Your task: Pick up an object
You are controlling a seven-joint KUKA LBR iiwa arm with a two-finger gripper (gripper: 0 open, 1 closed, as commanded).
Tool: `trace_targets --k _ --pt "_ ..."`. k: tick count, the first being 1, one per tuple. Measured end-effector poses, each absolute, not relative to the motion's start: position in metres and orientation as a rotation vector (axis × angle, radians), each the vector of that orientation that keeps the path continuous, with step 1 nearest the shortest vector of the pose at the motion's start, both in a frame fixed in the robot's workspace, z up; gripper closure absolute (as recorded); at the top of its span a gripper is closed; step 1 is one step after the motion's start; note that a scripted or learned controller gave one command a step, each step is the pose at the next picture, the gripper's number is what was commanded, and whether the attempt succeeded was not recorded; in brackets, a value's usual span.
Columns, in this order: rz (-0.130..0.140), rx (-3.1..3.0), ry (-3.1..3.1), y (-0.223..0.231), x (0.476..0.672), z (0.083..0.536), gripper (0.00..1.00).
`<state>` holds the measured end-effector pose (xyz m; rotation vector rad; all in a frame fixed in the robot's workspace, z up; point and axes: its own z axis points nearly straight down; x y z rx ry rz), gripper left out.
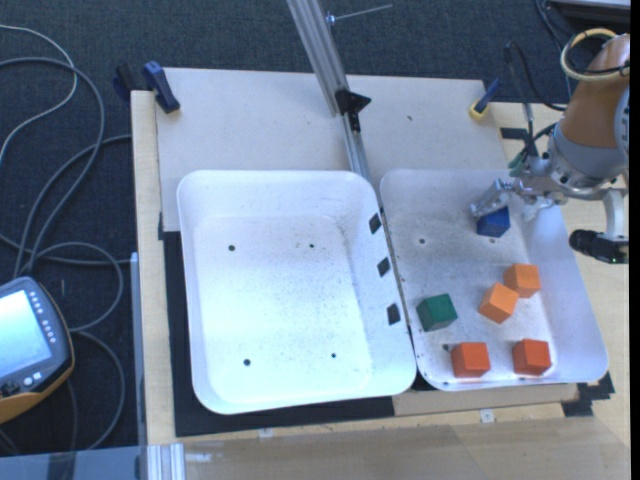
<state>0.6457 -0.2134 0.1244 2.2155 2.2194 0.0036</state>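
Camera view, gripper (493, 208) over blue block (493, 224), no legible writing

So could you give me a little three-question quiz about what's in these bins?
1. How many orange blocks lie in the right bin?
2. True or false: the green block lies in the left bin.
3. Which block is nearest the end effector: A green, B blue, C orange?

Key: 1. four; 2. false, it lies in the right bin; 3. B.
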Motion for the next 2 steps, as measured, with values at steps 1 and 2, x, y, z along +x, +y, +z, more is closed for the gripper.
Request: trace_targets --k 1,2 --pt "0.004 2.216 2.220 -0.2132 0.6452 0.1341 1.00" --pt "0.002 2.217 2.221 -0.2131 0.6450 0.1333 0.00"
